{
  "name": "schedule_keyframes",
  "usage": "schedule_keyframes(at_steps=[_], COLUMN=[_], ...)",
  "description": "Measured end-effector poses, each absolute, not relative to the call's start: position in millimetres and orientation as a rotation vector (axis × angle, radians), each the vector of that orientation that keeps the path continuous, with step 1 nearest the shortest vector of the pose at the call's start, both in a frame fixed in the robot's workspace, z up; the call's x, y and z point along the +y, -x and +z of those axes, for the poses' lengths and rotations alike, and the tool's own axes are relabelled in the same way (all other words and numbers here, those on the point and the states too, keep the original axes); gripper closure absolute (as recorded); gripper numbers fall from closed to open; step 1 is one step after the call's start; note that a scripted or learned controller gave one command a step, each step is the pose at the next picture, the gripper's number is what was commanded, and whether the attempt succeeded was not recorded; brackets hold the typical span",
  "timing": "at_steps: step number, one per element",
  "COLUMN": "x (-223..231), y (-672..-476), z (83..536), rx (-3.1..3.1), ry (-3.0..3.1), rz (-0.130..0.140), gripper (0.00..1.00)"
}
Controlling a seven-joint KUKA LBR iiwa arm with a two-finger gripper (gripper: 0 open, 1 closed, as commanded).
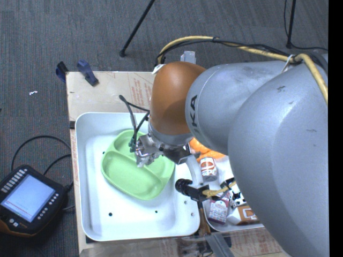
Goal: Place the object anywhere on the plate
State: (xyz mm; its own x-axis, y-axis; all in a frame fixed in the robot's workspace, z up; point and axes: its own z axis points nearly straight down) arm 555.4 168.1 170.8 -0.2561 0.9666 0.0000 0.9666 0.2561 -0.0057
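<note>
One big grey arm (257,138) sweeps in from the right, its claw (142,155) low over the green plate (136,173) in the left bin (96,213); whether it's apart or together, I cannot tell. Right of the plate, cluttered objects (214,189) sit, none identifiable as the target.

A pale green divided plastic plate (131,175) lies in the left shallow white bin (91,208). The pincer (143,153) hangs over the plate's right part. A small labelled can (208,168) lies in the right bin, among other clutter.
</note>
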Motion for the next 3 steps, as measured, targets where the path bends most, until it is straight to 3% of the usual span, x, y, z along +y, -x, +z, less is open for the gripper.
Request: schedule_keyframes(at_steps=[1,2,3], x=[164,180,167], y=[-506.7,-487.7,-521.2], z=[195,289,244], rx=[-2.477,-2.559,-2.504], ry=[1.926,1.819,1.893], rz=[0.007,0.006,0.008], gripper=[1.0,1.0,1.0])
